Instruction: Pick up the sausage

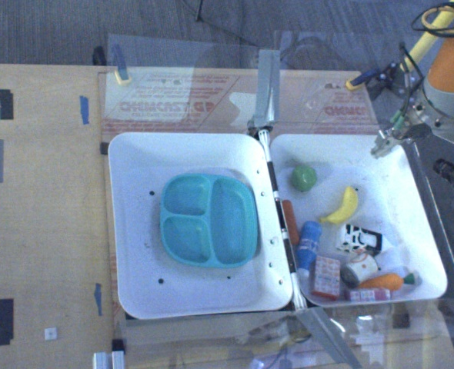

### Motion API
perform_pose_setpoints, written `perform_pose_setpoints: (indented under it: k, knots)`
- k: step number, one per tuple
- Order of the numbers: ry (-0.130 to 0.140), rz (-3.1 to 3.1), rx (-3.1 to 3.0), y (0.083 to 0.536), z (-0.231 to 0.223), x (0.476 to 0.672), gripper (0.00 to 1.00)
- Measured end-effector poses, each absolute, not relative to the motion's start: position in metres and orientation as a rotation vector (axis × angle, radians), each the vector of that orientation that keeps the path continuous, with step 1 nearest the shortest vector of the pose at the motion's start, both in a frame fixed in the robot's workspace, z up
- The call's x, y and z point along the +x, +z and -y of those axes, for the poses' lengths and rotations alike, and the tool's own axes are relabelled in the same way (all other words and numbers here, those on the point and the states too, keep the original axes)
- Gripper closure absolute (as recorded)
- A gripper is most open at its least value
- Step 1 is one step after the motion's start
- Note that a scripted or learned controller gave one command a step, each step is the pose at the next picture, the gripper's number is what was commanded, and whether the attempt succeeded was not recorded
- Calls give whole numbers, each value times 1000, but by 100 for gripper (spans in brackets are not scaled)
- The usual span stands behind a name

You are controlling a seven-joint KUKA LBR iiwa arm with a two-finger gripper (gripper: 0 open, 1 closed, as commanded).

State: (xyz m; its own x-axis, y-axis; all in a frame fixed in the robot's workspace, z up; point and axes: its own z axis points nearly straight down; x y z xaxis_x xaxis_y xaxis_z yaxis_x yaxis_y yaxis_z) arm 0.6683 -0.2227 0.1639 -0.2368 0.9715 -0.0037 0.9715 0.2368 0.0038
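The sausage (289, 220) is a thin red-brown stick lying lengthwise against the left wall of the right bin (412, 183). Its lower end is next to a blue bottle (308, 244). My gripper (383, 144) hangs over the bin's far right corner, well up and to the right of the sausage, with nothing seen in it. The grey arm with its orange band (447, 71) comes in from the upper right.
The right bin also holds a green ball (304, 178), a banana (344, 205), a black-and-white cow-patterned item (359, 239), a small carton (327, 276), a can (360, 269) and a carrot (382, 281). A blue divided plate (209, 220) lies in the left bin (135, 206).
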Motion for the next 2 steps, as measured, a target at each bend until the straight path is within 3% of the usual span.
perform_pose_setpoints:
  k: [1,2]
  knots:
    - [6,-2323,2105,89,136,623,100]
    - [6,-2325,2105,88,136,623,0]
